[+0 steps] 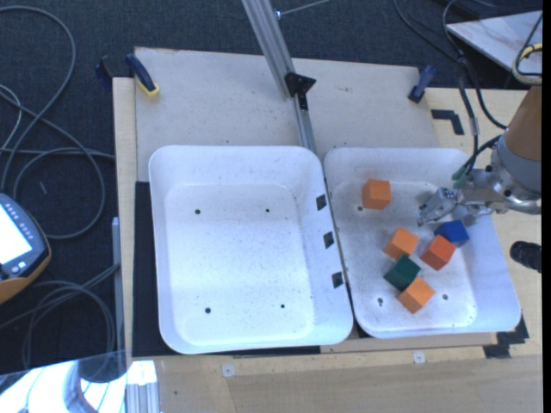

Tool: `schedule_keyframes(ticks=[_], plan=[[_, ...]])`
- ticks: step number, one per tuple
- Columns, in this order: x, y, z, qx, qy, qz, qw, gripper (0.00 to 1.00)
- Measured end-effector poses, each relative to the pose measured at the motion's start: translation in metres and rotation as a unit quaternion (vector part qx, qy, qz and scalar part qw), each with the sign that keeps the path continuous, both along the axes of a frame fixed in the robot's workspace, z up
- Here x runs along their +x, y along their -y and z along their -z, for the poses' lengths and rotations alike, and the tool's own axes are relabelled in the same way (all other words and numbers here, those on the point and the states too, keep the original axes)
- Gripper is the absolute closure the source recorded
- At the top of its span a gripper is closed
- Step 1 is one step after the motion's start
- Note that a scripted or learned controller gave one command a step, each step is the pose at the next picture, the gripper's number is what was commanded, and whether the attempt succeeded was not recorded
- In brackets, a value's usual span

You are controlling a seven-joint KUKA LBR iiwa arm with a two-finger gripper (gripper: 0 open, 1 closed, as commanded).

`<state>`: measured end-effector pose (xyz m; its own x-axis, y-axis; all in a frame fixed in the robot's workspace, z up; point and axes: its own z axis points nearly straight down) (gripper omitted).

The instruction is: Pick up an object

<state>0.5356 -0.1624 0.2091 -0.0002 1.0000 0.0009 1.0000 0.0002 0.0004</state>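
The blue cube (452, 231) lies in the right bin (491, 291), touching an orange-red cube (438, 252), with my tool (436, 206) just beside its upper left. I cannot tell if my tool is open or closed.

Left bin (172, 179) offers open floor; six blocks (405, 256) crowd the right bin (353, 166), orange block (375, 194) apart

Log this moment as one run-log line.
gripper over right bin, beside blue block | grasp: unconfirmed | blocks in bin: six | left bin: untouched
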Motion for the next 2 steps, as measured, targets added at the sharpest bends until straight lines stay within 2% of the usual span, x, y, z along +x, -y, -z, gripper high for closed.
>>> schedule_keyframes(ticks=[1, 2], plan=[[-0.006, -0.027, 0.086, 0.0018, -0.005, -0.001, 1.0000, 0.00], [0.063, 0.013, 0.110, -0.0015, 0.002, -0.001, 1.0000, 0.00]])
